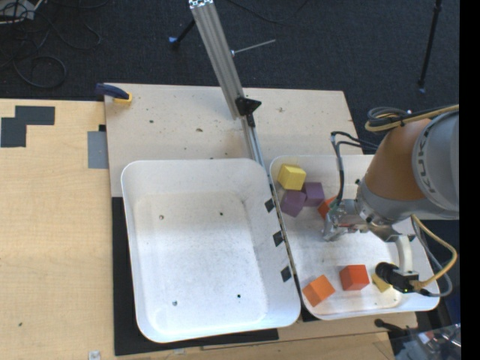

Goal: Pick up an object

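I see the gripper (335,225) low in the right bin (315,283), right of frame centre, touching a partly hidden red-orange block (324,206); whether its fingers are open or closed, I cannot tell. Purple blocks (293,202) and a yellow block (292,176) sit just left.

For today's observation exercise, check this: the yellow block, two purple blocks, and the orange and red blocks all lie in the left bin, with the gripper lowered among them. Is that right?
One thing is wrong: the bin. In the camera view, the yellow block, purple blocks, orange block and red block lie in the right bin, with the gripper lowered among them.
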### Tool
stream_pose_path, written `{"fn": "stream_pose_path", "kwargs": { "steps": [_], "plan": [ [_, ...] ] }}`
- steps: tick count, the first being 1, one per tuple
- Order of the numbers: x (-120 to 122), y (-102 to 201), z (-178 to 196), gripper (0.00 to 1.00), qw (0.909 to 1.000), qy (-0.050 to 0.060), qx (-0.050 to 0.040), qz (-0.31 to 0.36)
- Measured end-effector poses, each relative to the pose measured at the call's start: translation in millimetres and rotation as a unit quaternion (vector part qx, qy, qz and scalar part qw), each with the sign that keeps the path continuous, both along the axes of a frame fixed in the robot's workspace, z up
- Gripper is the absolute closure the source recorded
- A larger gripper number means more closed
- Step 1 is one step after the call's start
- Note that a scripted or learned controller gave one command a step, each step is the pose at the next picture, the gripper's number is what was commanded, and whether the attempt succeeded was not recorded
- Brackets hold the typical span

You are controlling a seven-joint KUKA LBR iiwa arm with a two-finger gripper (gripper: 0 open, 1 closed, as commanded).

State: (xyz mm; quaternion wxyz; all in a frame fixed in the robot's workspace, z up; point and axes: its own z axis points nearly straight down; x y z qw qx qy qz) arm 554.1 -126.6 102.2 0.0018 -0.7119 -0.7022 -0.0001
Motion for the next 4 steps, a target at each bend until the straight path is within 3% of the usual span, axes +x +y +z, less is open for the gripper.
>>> {"fn": "stream_pose_path", "kwargs": {
  "steps": [3, 4],
  "plan": [
    [3.6, -1.2, 145.5, 1.0, 1.0, -0.003, -0.0017, 0.008],
    [9.9, 54.2, 135.6, 1.0, 1.0, 0.0, 0.0001, 0.009]
  ]
}}
